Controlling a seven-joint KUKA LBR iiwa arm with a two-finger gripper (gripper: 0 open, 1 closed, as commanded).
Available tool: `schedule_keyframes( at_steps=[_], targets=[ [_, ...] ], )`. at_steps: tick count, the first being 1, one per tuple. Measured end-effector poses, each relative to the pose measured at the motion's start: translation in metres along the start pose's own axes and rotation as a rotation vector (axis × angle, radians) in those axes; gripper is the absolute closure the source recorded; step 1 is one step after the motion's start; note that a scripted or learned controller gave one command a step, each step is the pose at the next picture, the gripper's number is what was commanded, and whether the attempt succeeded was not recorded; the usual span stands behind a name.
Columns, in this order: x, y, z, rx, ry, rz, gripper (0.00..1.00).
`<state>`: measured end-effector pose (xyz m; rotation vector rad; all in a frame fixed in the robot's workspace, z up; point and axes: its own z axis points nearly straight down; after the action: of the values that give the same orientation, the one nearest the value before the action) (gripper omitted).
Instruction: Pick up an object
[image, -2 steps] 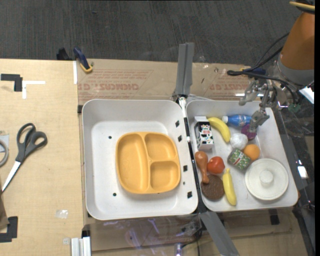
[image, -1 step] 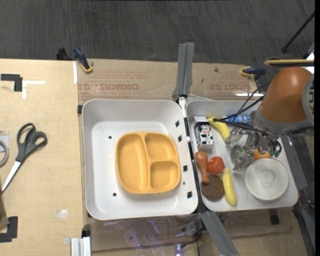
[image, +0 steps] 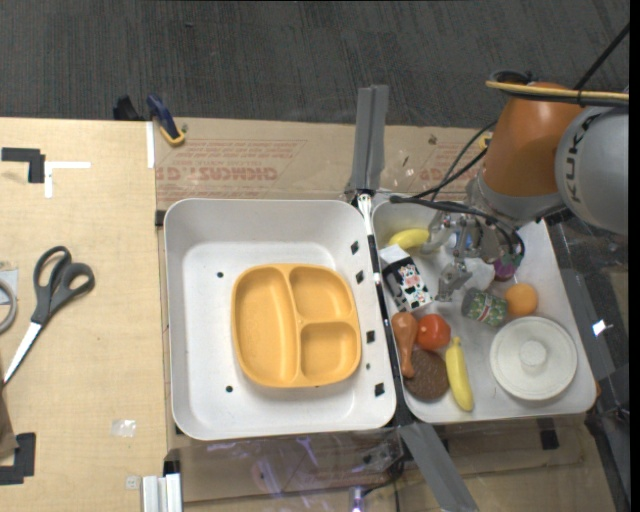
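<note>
The right bin (image: 560, 400) holds several toy items: a yellow banana (image: 459, 376), a red tomato (image: 434, 331), a brown patty (image: 428, 378), an orange carrot-like piece (image: 404, 338), a small orange ball (image: 521, 299), a green can (image: 484, 307), a white bowl (image: 533, 357), a black-and-white carton (image: 406, 284) and a yellow piece (image: 410, 238) at the back. My gripper (image: 462, 262) hangs low over the back middle of this bin, beside the yellow piece and above the can. Nothing shows between its fingers.
The left bin (image: 190, 330) carries a yellow divided plate (image: 296, 325). Scissors (image: 45, 300) lie on the wooden bench to the left. A grey divider post (image: 368, 140) rises between the bins at the back. Cables trail from the arm's wrist.
</note>
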<state>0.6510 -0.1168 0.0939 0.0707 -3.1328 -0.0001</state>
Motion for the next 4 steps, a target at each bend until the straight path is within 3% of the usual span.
schedule_keyframes(
  at_steps=[1, 2, 3, 4],
  targets=[
    [0.039, -0.068, -0.001, 0.002, -0.015, -0.056, 0.00],
    [-0.004, -0.034, 0.000, 0.002, 0.004, -0.192, 0.00],
    [0.074, -0.011, 0.002, 0.001, -0.012, -0.161, 0.00],
    [0.126, 0.017, 0.003, 0.001, -0.010, -0.074, 0.00]
  ],
)
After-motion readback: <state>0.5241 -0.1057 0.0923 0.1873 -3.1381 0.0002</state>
